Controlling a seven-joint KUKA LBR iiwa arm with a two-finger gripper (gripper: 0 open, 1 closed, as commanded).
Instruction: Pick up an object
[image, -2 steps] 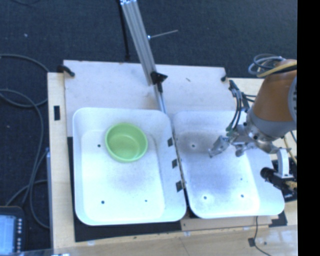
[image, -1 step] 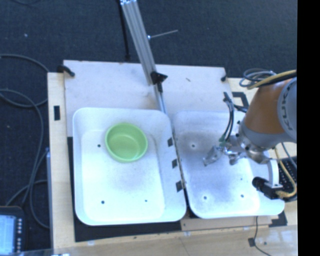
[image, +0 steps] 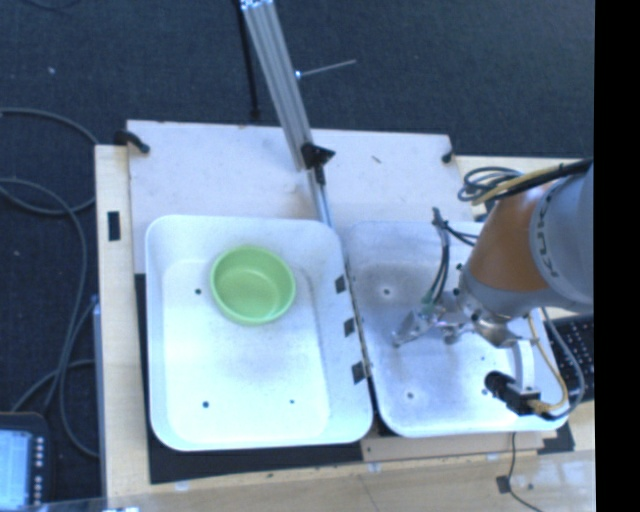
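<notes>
A light green bowl (image: 253, 284) stands upright in the far part of the left bin (image: 200, 400), open side up. My gripper (image: 418, 327) hangs low over the middle of the right bin (image: 400, 260), well to the right of the bowl and apart from it. The grey arm with its orange band (image: 505, 250) reaches in from the right and hides part of that bin's right side. I see nothing held at the gripper.
A raised divider with small black clips (image: 352, 325) separates the two bins. A slanted metal pole (image: 290, 100) rises from the back of the bench. Cables (image: 485, 183) lie behind the right bin.
</notes>
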